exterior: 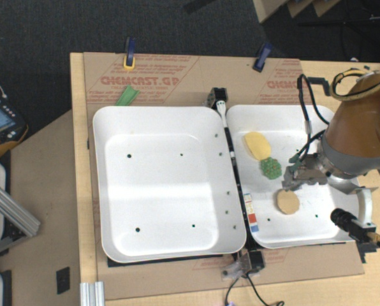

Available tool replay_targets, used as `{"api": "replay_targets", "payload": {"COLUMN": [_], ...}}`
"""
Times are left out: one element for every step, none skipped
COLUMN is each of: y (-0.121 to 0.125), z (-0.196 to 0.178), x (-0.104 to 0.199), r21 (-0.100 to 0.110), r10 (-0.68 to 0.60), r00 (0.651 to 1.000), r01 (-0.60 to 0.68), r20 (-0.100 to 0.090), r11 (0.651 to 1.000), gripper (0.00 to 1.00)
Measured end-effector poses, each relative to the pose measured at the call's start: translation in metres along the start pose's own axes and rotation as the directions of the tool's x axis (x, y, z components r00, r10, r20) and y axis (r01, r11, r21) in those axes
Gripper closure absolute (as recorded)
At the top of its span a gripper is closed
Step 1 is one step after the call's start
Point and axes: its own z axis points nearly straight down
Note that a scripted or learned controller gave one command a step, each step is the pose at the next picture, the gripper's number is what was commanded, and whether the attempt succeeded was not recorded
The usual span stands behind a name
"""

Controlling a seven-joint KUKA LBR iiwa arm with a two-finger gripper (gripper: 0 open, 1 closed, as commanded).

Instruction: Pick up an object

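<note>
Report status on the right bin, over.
Gripper low in the right bin, nothing seen held. Tan disc just below it, green ball and yellow piece to its left. Nothing blocking.

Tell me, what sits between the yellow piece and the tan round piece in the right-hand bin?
In the camera view, a green bumpy ball lies between the yellow piece and the tan round piece, closer to the yellow one.
</note>
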Motion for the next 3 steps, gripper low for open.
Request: {"api": "replay_targets", "payload": {"y": [0.123,0.059,0.062], "z": [-0.028,-0.058,-0.067], "x": [0.04,0.065,0.063], "r21": [-0.012,0.006,0.002], "r10": [-0.011,-0.004,-0.003], "r00": [1.0,1.0,1.0], "r01": [0.011,0.004,0.003], "r20": [0.0,-0.004,-0.002], "r11": [1.0,1.0,1.0], "gripper": [1.0,1.0,1.0]}}
